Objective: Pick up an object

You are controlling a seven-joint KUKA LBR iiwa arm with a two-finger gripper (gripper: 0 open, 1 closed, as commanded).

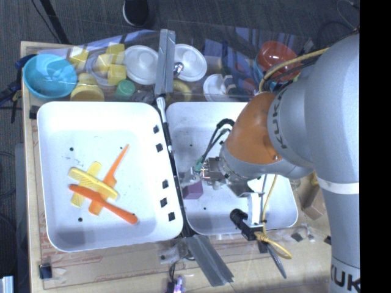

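Hovering gripper [197,177] over one purple block [193,190] (grip unclear); left bin [55,118]: three orange-yellow pieces [101,188].

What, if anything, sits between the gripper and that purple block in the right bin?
Nothing visible. The gripper is low in the right bin, right beside the purple block near the bin's left wall, with no other object between them. The orange and yellow pieces lie apart in the left bin.

The tool [197,174] hangs in the right bin [183,127], seemingly just above a small block [193,189].
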